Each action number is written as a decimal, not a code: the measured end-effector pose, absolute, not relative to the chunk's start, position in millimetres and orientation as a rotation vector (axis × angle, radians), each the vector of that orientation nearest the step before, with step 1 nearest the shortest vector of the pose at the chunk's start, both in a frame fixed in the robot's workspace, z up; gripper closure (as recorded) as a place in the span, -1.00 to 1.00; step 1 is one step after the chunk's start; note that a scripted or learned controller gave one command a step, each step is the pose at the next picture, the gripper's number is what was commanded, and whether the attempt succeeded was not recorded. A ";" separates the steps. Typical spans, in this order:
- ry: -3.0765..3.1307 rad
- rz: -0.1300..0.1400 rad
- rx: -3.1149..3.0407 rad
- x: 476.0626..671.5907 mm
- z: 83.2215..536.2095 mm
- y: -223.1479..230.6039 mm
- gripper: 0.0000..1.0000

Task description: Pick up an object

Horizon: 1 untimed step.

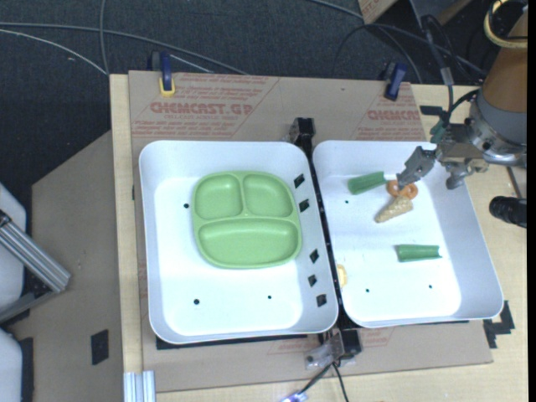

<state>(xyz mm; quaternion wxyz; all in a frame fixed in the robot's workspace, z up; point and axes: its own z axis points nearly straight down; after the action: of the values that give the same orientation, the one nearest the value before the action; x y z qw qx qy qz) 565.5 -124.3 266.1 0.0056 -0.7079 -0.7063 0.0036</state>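
The left bin (167, 249) sits on the bench (126, 224), white and shallow. A green divided plate (247, 220) lies flat in it, slightly toward 12 o'clock of the bin's centre, with two small compartments on its far side and one large compartment on its near side. Small black marks dot the bin floor toward 6 o'clock of the plate.

A row of black clips (306, 224) runs along the seam between the two bins. A blue clamp (167, 69) holds the board at 11 o'clock of the left bin; a second blue clamp (395, 80) stands at 12 o'clock of the right bin.

The right bin (469, 258) holds four loose items. A green piece (366, 182) lies at 11 o'clock of the bin's centre. An orange ring-shaped piece (404, 191) lies just beside it at its 3 o'clock, touching a tan elongated piece (392, 212) at the ring's 7 o'clock. A second green piece (417, 253) lies apart at 5 o'clock of the centre.

The gripper (412, 172) is directly over the orange ring, at its 12 o'clock. Whether the fingers are spread or closed cannot be told; nothing is visibly held between them. The arm (502, 99) enters from 3 o'clock
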 end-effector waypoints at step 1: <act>-2.221 0.000 -2.220 567.5 272.2 -124.1 -1.00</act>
<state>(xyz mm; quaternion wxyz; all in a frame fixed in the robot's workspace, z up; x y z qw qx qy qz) 567.5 -124.1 272.2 0.0007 -0.7070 -0.7073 0.0000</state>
